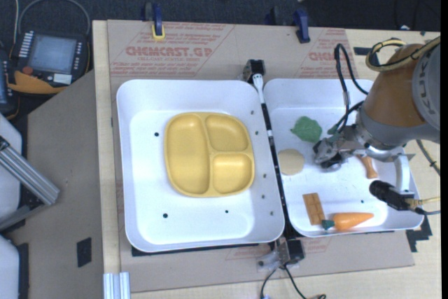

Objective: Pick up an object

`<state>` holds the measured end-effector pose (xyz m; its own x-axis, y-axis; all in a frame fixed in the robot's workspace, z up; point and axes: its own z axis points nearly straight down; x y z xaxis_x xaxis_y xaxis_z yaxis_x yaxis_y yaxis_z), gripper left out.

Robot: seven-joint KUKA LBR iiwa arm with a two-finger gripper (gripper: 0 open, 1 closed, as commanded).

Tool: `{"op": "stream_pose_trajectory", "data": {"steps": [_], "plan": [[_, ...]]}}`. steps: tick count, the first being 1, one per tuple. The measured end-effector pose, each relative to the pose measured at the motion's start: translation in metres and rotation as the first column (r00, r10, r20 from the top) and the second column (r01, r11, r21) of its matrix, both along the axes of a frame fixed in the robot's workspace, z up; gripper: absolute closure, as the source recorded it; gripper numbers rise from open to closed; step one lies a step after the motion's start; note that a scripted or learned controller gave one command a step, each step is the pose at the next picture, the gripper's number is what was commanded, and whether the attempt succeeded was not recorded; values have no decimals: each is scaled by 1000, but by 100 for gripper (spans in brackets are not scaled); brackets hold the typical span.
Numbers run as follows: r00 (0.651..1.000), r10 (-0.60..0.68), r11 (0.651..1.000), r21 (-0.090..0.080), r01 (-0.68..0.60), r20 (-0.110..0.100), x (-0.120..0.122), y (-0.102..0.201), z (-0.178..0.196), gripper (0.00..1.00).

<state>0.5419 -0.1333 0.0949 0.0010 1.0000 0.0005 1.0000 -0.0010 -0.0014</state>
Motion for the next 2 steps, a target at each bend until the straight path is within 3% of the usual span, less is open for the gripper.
{"op": "stream_pose_trajectory", "data": {"steps": [2], "plan": [[1000, 3, 1000, -3, -3, 8, 14, 3, 97, 100]]}}
